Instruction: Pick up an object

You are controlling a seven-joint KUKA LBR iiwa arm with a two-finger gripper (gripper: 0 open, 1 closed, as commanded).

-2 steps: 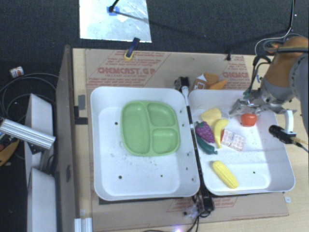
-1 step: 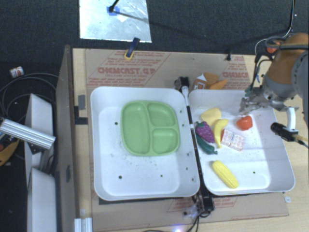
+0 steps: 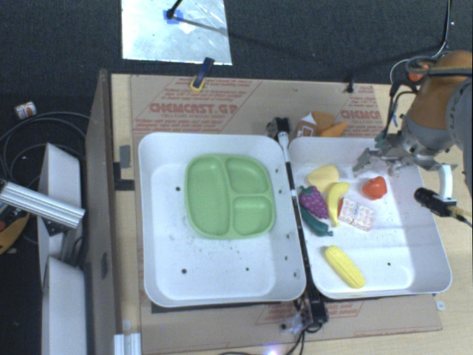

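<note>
The pincer (image 3: 384, 156) hangs over the far right part of the right bin (image 3: 425, 272), its metal fingers spread wide with nothing between them. Just below and slightly inward of it lies a small red tomato-like piece (image 3: 375, 187), the nearest candidate to lift. Toward the middle of that bin sit a pale yellow lump (image 3: 323, 176), a banana (image 3: 337, 198), a purple grape bunch (image 3: 313, 202) against the inner wall, and a white patterned packet (image 3: 357, 214). A corn cob (image 3: 344, 266) lies alone nearer the front edge. The left bin (image 3: 166, 272) carries a green divided plate (image 3: 228, 196).

The main risk, as I judge it, is the crowding: the red piece is round and may roll or squirt out if the fingers close off-centre, and the packet lies just beside it, so a descent slightly inward could catch both or nudge the pile. The fingers also stand close to the bin's far wall, where a low approach might strike the rim.
</note>
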